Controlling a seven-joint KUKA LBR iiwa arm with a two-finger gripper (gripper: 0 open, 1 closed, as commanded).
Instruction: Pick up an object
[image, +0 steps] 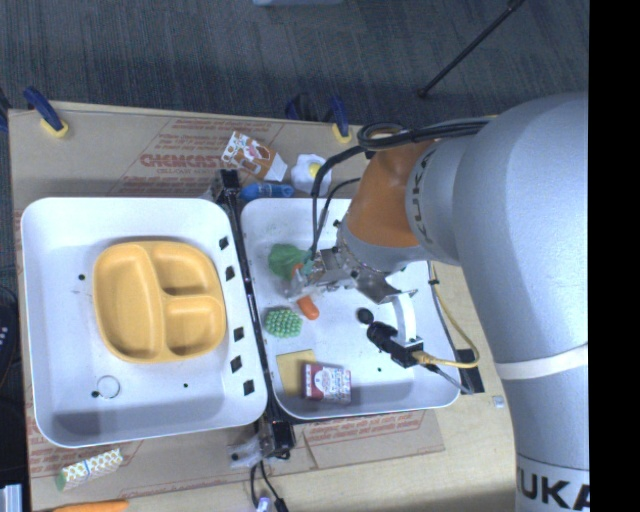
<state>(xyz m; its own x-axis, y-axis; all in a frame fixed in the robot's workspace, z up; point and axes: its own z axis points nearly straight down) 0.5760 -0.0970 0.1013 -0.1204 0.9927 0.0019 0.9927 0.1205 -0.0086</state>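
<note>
In the right bin (440, 395), the orange carrot (309, 309) lies diagonally beneath the end effector (318, 272), grip unclear.

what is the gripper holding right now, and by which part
It cannot be told. The gripper is low in the right bin, among the green leafy toy and the small orange piece.

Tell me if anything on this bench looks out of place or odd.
A few items lie outside the bins: a small printed packet and a blue item on the cardboard behind the right bin, and a wrapped packet in front of the left bin. The yellow divided tray sits slightly askew. Nothing looks spilled or damaged.
</note>
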